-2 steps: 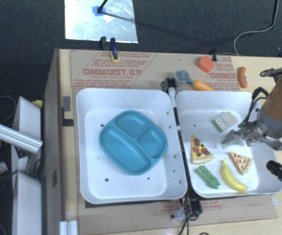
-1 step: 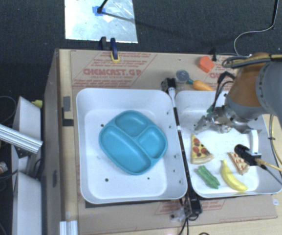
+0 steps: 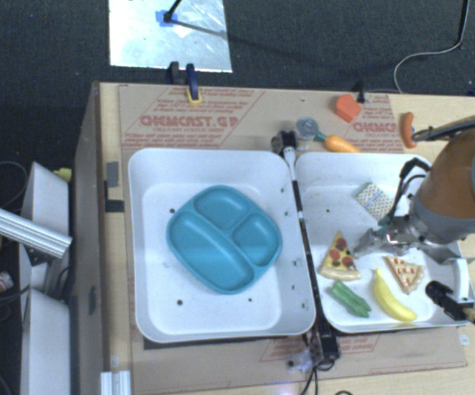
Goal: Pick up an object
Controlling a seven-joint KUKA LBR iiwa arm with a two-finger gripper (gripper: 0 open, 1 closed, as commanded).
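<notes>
My gripper [image 3: 388,239] hangs low over the middle of the right bin [image 3: 328,179], with the arm coming in from the right. Just left of it lies a toy pizza slice [image 3: 338,258]. A second pizza slice [image 3: 404,272] lies right below the gripper, and a yellow banana [image 3: 391,296] sits beside that slice. Near the bin's front wall is a green pepper [image 3: 350,298]. A patterned square cracker [image 3: 374,197] lies behind the gripper. I see nothing held in the gripper.
The left bin [image 3: 151,220] holds a blue divided plate [image 3: 224,237]. Behind the bins, an orange block [image 3: 346,108], a carrot [image 3: 341,145] and a sausage [image 3: 407,128] lie on the board. A rail with a black clip [image 3: 300,212] separates the bins.
</notes>
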